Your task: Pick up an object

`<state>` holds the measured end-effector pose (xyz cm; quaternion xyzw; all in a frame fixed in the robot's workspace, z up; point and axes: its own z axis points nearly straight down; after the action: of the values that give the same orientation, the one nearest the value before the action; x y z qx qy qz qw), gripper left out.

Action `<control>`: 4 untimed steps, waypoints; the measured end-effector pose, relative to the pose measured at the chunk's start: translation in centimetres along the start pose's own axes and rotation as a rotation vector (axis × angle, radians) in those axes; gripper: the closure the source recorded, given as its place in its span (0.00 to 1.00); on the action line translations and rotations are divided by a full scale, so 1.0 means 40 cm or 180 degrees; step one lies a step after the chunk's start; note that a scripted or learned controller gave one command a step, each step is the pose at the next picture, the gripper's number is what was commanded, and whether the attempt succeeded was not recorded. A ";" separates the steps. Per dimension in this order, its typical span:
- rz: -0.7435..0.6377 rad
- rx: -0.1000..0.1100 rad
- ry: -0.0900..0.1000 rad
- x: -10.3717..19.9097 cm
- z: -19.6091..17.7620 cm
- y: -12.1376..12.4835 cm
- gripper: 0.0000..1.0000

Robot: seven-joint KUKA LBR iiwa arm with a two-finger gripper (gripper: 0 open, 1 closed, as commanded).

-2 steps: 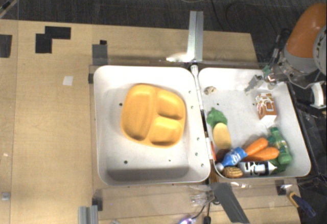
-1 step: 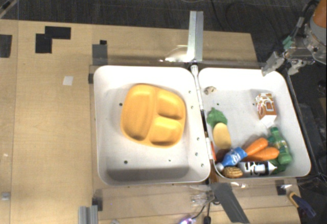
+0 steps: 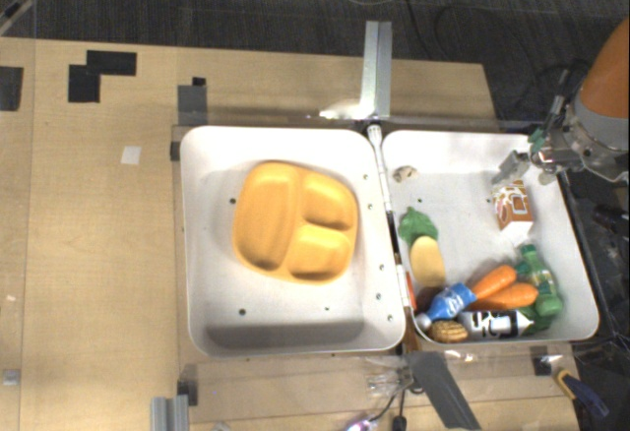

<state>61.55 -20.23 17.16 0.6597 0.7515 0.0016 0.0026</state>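
The grey arm (image 3: 602, 114) enters from the right edge, its orange band (image 3: 608, 80) uppermost and the wrist angled down and leftward, ending in the gripper (image 3: 514, 166), whose small metal fingertips sit at the arm's far left end, too blurred to read.

I'm looking at a lab bench (image 3: 89, 252): two white bins (image 3: 285, 149) bolted in metal brackets (image 3: 377, 65), black marker patches (image 3: 98, 73), loose cable (image 3: 433, 1) on dark carpet.

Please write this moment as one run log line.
gripper: above right bin, back right | nothing held | carrots, other items: front of bin | yellow tray: left bin
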 end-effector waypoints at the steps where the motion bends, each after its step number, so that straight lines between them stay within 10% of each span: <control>1: 0.0000 -0.0001 0.0000 0.000 0.000 0.000 0.00; 3: 0.0002 -0.0007 -0.0002 -0.007 0.187 0.010 0.00; 4: -0.0006 -0.0028 -0.0008 -0.005 0.156 0.017 1.00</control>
<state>62.28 -20.35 10.91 0.6589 0.7522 0.0041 0.0064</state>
